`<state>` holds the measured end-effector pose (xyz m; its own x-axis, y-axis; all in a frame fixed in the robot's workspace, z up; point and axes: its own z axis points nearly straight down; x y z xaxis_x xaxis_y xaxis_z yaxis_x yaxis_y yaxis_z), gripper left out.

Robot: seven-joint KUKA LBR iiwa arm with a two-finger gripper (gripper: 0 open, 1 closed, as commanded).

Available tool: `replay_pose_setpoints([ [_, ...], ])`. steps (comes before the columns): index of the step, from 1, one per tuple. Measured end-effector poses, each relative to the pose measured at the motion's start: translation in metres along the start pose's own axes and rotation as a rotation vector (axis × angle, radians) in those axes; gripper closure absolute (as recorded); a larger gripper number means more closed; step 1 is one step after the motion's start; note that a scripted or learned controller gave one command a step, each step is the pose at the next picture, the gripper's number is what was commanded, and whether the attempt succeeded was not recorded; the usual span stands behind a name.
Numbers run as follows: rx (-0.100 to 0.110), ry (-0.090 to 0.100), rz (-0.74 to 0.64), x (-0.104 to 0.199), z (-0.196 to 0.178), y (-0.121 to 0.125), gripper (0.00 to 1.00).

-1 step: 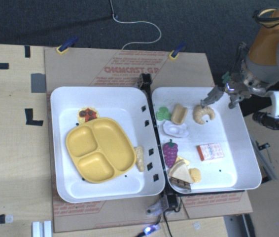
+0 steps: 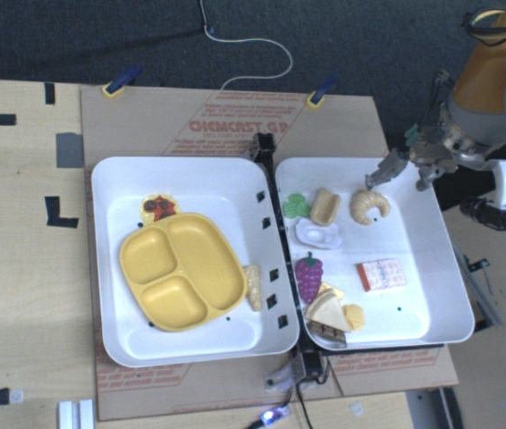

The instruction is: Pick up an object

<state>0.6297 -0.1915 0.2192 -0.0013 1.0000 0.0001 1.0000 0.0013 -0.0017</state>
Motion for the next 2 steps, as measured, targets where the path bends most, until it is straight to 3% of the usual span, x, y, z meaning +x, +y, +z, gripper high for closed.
replay_pose_setpoints([
  [2, 0.004, 0.000, -0.001, 0.007, 0.106, 0.012, 0.00],
])
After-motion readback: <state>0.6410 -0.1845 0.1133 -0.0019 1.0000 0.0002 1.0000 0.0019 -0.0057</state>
